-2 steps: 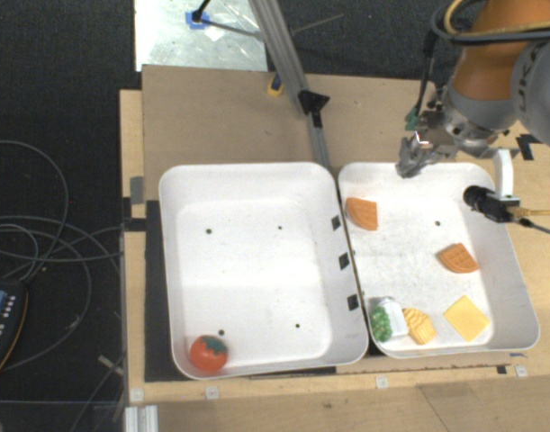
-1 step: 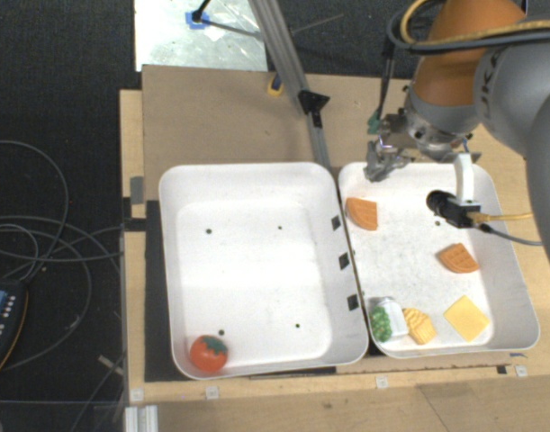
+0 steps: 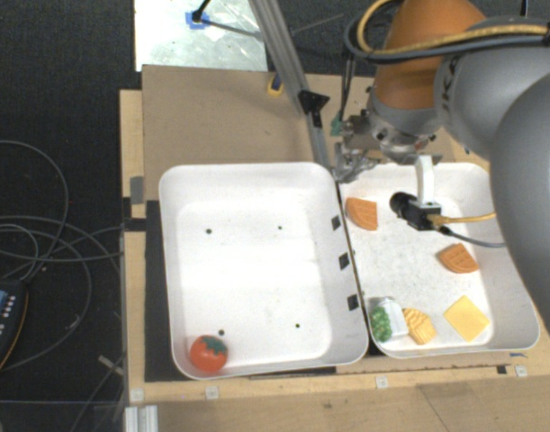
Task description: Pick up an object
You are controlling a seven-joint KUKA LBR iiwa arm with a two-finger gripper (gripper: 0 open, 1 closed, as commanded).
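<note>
My gripper (image 3: 350, 164) hangs over the far left corner of the right bin (image 3: 509, 331), close to the wall between the two bins. An orange wedge (image 3: 362, 213) lies just below it in that bin, apart from the gripper. Further right lies a second orange piece (image 3: 457, 258). At the near end of the right bin are a yellow cheese slab (image 3: 466, 318), a ribbed yellow piece (image 3: 419, 325) and a green and white item (image 3: 383, 319). A red tomato (image 3: 208, 353) sits in the near left corner of the left bin (image 3: 247, 178).
A black fitting with a yellow cable (image 3: 417, 211) hangs off the wrist over the right bin. A grey pole (image 3: 284, 52) slants down toward the gripper from the back. Loose cables (image 3: 40, 232) lie on the floor at the left.
</note>
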